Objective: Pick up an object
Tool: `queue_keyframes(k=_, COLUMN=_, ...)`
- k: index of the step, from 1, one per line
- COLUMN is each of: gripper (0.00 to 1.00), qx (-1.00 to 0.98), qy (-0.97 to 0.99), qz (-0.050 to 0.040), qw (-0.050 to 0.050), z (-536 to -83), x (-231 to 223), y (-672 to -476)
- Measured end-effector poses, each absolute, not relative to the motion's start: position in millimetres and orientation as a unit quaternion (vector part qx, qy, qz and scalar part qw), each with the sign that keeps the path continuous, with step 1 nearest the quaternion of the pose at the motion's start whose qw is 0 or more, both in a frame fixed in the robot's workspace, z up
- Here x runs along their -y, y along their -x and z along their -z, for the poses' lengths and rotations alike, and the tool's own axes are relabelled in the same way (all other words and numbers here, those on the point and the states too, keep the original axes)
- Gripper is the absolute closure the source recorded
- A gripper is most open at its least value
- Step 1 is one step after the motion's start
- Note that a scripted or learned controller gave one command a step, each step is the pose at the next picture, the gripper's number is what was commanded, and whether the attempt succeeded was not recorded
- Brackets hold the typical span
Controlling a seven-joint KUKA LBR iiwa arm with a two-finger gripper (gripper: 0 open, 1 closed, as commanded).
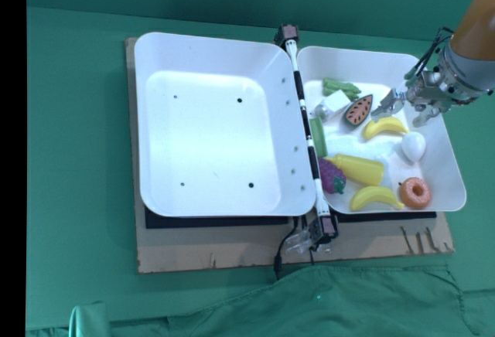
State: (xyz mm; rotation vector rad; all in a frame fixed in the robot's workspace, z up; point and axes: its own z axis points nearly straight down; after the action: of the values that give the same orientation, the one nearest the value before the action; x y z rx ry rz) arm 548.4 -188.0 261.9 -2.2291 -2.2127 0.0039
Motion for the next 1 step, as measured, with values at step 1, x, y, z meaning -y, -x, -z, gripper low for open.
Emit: queue_keyframes(k=1, gripper=0.0, qx=0.708, qy=0.707, qz=0.0023, qw=-0.003, z=-302.5, x=130.2, y=-529.0)
